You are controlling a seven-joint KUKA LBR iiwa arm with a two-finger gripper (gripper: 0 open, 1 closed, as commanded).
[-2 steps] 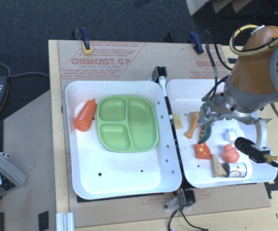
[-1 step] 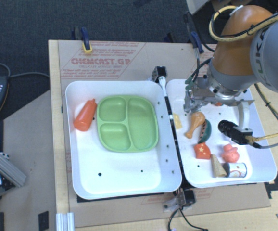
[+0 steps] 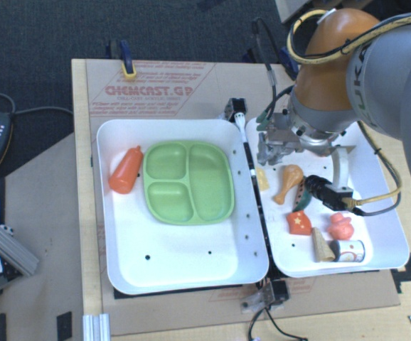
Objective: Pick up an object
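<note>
Jaws hung over right bin, nothing picked up yet.
Gripper is seen just above-left of chicken leg in right bin; leg's long axis is tilted. Jaws' state can't be told.

Brown board reads "CHEMCAST GP" in red.
</note>
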